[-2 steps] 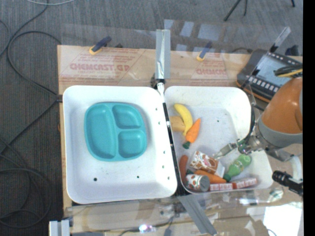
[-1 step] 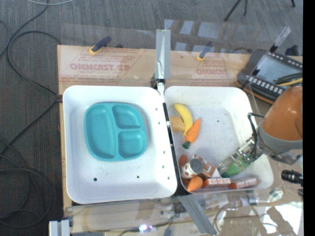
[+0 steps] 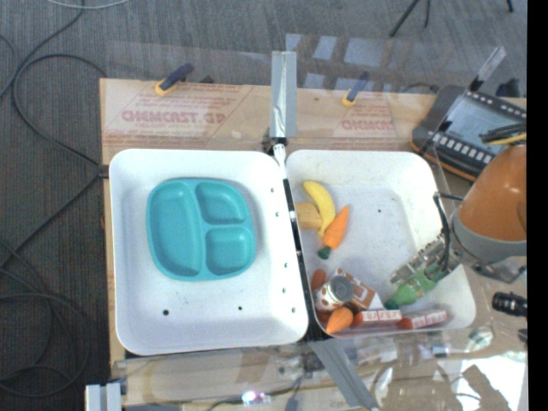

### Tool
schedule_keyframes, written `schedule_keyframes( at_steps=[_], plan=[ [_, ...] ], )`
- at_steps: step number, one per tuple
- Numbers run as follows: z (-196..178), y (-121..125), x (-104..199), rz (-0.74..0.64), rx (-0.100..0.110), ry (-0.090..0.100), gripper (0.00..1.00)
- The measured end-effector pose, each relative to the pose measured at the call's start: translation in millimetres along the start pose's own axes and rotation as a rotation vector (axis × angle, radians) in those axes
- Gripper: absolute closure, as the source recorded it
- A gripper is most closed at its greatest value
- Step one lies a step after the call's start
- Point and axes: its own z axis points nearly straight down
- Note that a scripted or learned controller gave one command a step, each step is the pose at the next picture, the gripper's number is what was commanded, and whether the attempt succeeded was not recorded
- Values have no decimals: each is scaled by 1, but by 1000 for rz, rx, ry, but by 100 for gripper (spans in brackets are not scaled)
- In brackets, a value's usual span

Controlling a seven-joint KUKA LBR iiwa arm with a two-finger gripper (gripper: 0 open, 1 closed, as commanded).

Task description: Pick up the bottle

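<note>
Grey ribbed carpet (image 3: 128,41) covers the floor, crossed by black cables (image 3: 34,101) at the left and a pale cord (image 3: 111,2) near the top edge. A tan board (image 3: 214,114) printed with faded red lettering tops the bench, with two yellow-and-blue clamps (image 3: 174,78) along its far edge. Dark tripod legs (image 3: 419,2) stand at upper right.

The arm (image 3: 501,199) shows at the right edge of the frame as a broad, rounded orange band with a glossy sheen, and beneath it sits a smooth grey collar that curves round the wrist. From that collar, toward the lower middle right of the frame, a slimmer metallic gripper (image 3: 419,268) sticks out, built of small silvery, ribbed parts with darker gaps between them. A thin dark cable loops beside the grey section.
</note>
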Motion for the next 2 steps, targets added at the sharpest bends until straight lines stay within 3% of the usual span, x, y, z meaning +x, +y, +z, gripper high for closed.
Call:
schedule_keyframes(
  at_steps=[1, 2],
  plan=[
    [6, 3, 6, -258, 4, -8, 100],
    [-67, 43, 64, -177, 11, 12, 100]
  ],
)
